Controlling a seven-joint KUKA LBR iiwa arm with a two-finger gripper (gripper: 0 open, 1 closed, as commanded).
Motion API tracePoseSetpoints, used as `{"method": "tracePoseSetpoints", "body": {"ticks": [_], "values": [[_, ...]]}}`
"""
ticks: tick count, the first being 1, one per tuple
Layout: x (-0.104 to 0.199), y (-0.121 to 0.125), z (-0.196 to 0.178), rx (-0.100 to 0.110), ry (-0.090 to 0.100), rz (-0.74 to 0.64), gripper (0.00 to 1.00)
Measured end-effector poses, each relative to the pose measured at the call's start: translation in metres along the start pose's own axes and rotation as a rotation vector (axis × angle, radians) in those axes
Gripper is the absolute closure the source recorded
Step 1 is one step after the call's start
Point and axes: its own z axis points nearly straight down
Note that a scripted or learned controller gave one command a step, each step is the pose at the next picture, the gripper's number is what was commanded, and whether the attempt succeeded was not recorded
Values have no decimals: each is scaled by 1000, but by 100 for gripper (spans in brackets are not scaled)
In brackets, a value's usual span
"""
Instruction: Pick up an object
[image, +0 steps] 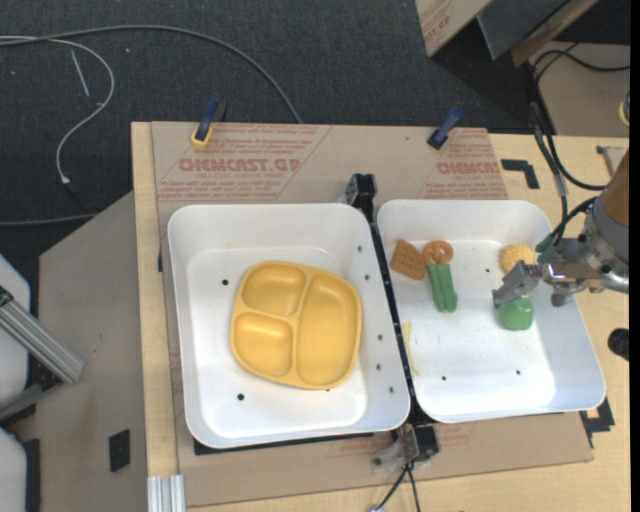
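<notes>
Green cucumber (443, 287) lies lengthwise, pointing toward the orange ring (438, 252).

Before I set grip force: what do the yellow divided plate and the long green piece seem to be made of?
Yellow divided plate: likely hard moulded plastic, smooth and slightly glossy, with soft highlights on its compartment ridges. Long green piece: probably plastic or rubber toy food, with an even matt colour; too small to tell which.

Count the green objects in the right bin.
2. A long green piece lies left of centre, below the orange ring. A rounder green object sits at the gripper, which may partly hide it.
</notes>
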Motion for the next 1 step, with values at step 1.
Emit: {"method": "tracePoseSetpoints", "body": {"ticks": [1], "values": [[0, -9, 54, 0, 0, 1, 0]]}}
